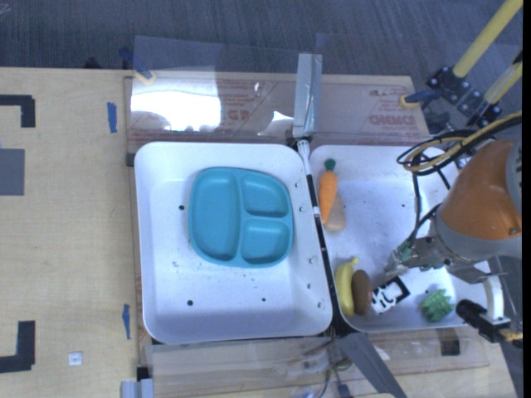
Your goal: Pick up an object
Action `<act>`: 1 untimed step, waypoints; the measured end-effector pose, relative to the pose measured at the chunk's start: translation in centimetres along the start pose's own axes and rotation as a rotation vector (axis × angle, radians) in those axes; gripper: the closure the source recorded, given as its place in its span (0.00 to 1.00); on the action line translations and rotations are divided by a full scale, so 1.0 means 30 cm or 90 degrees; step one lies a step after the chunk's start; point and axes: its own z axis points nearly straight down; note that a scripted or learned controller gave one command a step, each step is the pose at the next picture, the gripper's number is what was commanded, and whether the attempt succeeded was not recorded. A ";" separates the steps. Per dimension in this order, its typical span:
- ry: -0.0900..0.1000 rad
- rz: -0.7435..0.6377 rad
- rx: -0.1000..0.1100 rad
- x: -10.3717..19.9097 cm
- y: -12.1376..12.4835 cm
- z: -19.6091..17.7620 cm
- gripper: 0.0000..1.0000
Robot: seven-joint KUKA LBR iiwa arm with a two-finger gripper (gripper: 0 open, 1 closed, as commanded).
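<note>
A grey arm [485, 214] with an orange band reaches in from the right over the right bin [373, 181], its gripper [404, 259] low above the bin's near half; whether the gripper is apart or together cannot be told from this angle. Just left of and nearer than the gripper lies a black-and-white object [387, 296], touching a brown object [362, 289] that rests against a banana [344, 285] at the bin's near-left corner. A green broccoli piece [436, 304] sits near the right, close to the near wall. A carrot [328, 191] lies along the divider, farther back. The left bin [158, 222] holds a blue sectioned plate [241, 216].
</note>
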 end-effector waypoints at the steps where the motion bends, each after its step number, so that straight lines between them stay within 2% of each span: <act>1: 0.000 0.000 0.001 0.000 -0.001 0.002 0.00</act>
